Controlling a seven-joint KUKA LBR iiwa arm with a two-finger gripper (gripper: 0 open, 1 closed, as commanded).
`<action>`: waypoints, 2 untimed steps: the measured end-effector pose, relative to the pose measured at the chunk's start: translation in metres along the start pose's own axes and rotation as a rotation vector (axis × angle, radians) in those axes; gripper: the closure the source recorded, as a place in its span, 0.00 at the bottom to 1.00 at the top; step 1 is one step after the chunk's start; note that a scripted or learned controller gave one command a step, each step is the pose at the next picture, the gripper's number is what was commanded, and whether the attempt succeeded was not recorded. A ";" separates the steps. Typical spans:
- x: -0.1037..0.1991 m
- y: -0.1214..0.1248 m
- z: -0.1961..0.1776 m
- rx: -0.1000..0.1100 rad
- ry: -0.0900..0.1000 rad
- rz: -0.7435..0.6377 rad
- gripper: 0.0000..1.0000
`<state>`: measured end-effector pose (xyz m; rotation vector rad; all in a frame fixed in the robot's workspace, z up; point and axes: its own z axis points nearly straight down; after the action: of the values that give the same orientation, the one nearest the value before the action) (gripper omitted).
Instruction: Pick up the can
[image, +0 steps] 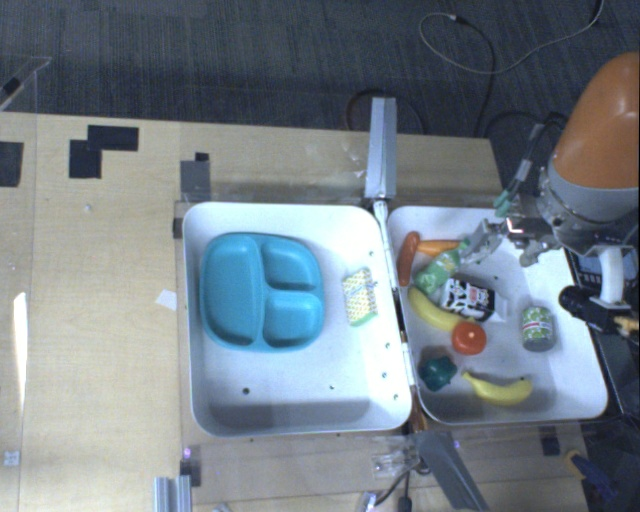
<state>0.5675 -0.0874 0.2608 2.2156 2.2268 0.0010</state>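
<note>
Wooden bench (90, 330), two white bins (300, 420), dark carpet (200, 50) behind.

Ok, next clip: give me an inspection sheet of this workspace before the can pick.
Surface: wooden bench bearing a left bin and a right bin, side by side.
Job's things: can upright near the right bin's right wall, apart from the other items.
Clutter: right bin holds two bananas, tomato, black-and-white carton, teal piece, carrot; left bin holds a blue divided plate and a small sponge.
Grippers: hand over the right bin's upper part, away from the can; nothing seen in it.
Cables: one loops on the floor.
Surroundings: dark carpet.
</note>
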 end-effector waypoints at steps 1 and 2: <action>-0.083 -0.027 0.070 0.000 0.000 -0.105 0.00; -0.084 -0.020 0.149 -0.005 0.006 -0.155 0.00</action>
<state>0.5480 -0.1713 0.1114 2.0376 2.3920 0.0126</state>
